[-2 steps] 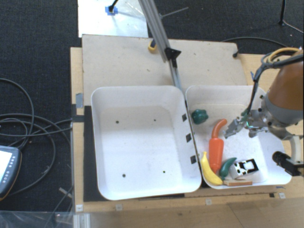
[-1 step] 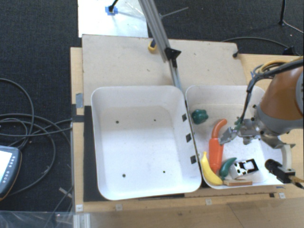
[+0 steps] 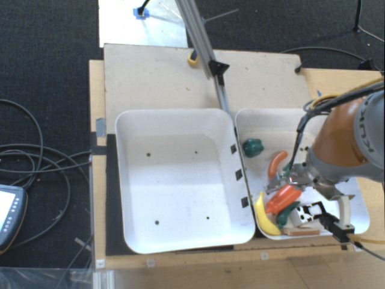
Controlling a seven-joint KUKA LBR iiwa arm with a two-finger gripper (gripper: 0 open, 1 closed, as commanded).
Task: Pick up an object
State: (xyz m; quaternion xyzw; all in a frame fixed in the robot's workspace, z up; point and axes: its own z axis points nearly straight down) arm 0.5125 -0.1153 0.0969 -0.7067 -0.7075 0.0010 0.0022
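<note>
The right bin (image 3: 264, 120) holds a heap of small objects at its near side. A dark green lump (image 3: 252, 146) lies alone by the left wall. A curved orange piece (image 3: 277, 161) sits just behind an orange-red carrot-like piece (image 3: 283, 199). A yellow banana (image 3: 263, 215) lies along the front left corner, with a small green item (image 3: 284, 217) and a black-and-white item (image 3: 310, 212) beside it. My gripper (image 3: 289, 179) hangs low over the heap, right between the two orange pieces, and the wrist body hides its tips.
The left bin (image 3: 126, 161) stands beside the right one, sharing a divider wall (image 3: 237, 161). A slanted metal pole (image 3: 201, 35) crosses the back of the bench. Cables lie on the floor at the left.
</note>
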